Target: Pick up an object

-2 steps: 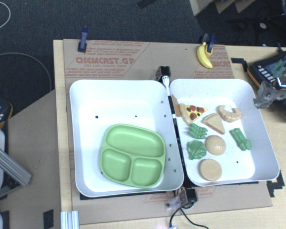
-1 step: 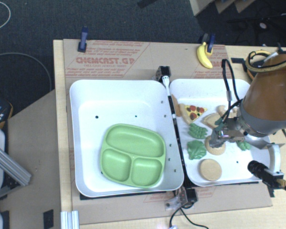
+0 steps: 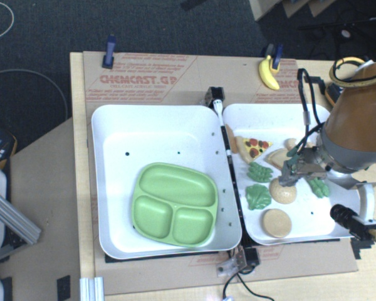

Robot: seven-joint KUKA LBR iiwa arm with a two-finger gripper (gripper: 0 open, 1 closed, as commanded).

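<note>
Claw (image 3: 292, 171): low in the right-hand shallow white bin (image 3: 313, 227), over the crowded toy food; whether it is parted or closed on anything cannot be told (the wrist hides it).
Candidate objects: pale round bread-roll toy (image 3: 283, 193) just beside the claw; green leafy toy (image 3: 258, 197); tan round biscuit toy (image 3: 277, 222); pizza-slice toy (image 3: 253, 147).
Left bin: green divided plastic tray (image 3: 175, 204).
Risk: items lie touching, so a closing claw may nudge neighbours or pinch two, and the rounded roll may slip free.
</note>
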